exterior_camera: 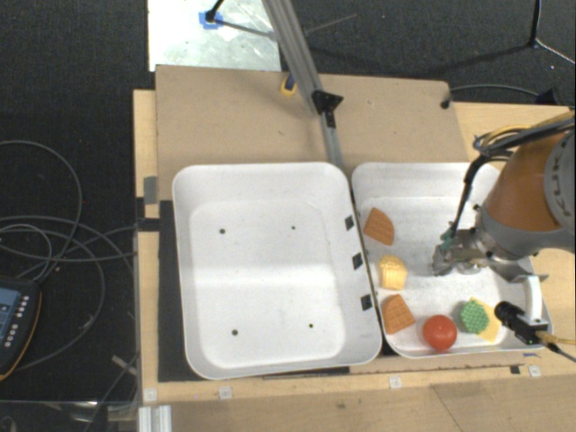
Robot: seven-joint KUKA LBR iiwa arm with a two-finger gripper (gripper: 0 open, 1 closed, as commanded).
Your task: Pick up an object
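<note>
The right bin point(423, 192) holds several small objects. An orange wedge point(379, 226) lies near its left wall, with a pale yellow block point(392, 272) below it and another orange wedge point(398, 313) lower still. A red ball point(440, 332) sits at the front, and beside it a green knobbly piece point(473, 315) rests on something yellow point(490, 328). My gripper point(447, 259) hangs over the bin's middle right, above bare floor, to the right of the yellow block and above the red ball.
The left bin point(261, 268) stands next to the right one, sharing a dark hinged edge. A grey pole point(297, 52) slants across the brown board behind the bins. Cables lie on the dark floor at the left.
</note>
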